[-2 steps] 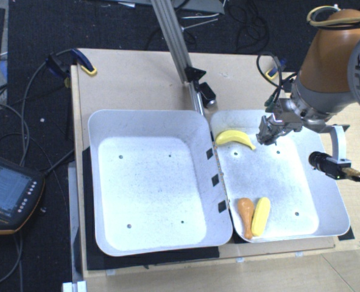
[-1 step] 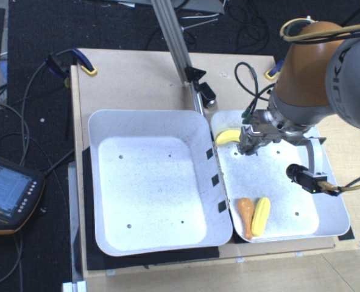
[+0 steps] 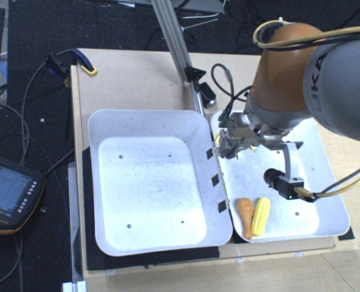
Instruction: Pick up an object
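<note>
In the right bin [image 3: 307,224], near its front left corner, lie an orange carrot-shaped piece [image 3: 245,215] and a yellow corn-cob piece [image 3: 260,215], side by side and touching. My gripper [image 3: 229,146] hangs over the right bin's left wall, behind those two pieces and well apart from them. The wrist and its cables cover the fingers, and I see nothing held in them.
The left bin [image 3: 100,126] stands beside the right one, their walls meeting in the middle. A slanted metal rail [image 3: 175,38] rises behind the bins. Black clips [image 3: 216,180] sit along the shared wall. A small black camera unit [image 3: 280,183] hangs off the wrist over the right bin.
</note>
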